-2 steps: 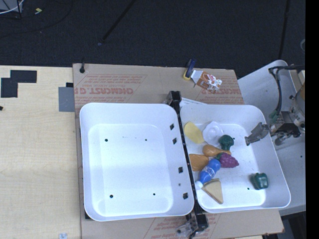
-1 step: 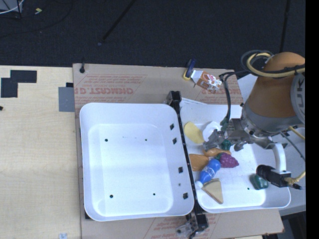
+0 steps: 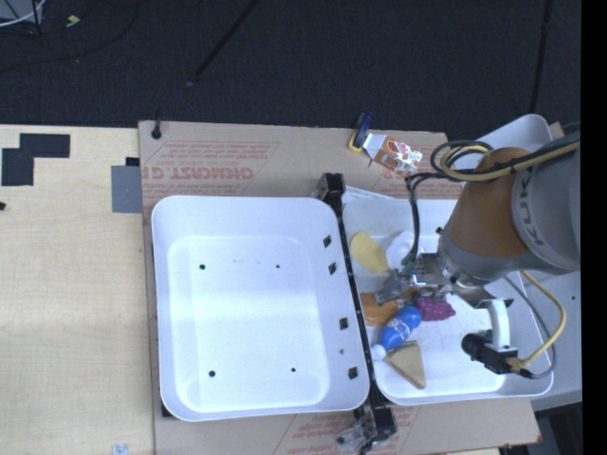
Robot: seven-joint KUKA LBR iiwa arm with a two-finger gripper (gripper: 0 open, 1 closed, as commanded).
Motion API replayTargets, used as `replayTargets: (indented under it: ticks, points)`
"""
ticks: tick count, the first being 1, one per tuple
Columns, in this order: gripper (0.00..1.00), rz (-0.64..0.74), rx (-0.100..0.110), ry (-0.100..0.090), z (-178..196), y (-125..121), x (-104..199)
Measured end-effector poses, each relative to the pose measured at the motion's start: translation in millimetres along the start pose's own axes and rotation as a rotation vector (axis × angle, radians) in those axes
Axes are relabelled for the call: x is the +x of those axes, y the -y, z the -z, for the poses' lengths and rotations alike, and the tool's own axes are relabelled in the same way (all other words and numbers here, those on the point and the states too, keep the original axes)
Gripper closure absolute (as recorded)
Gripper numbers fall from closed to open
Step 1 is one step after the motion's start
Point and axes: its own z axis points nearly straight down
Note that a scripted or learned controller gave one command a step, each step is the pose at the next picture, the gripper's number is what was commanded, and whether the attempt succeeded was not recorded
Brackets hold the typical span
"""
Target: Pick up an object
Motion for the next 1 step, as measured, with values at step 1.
replayTargets:
  ticks: [1]
  points:
    - [1.00,-0.006,-0.001,-0.002,15.8,-0.6,-1.3]
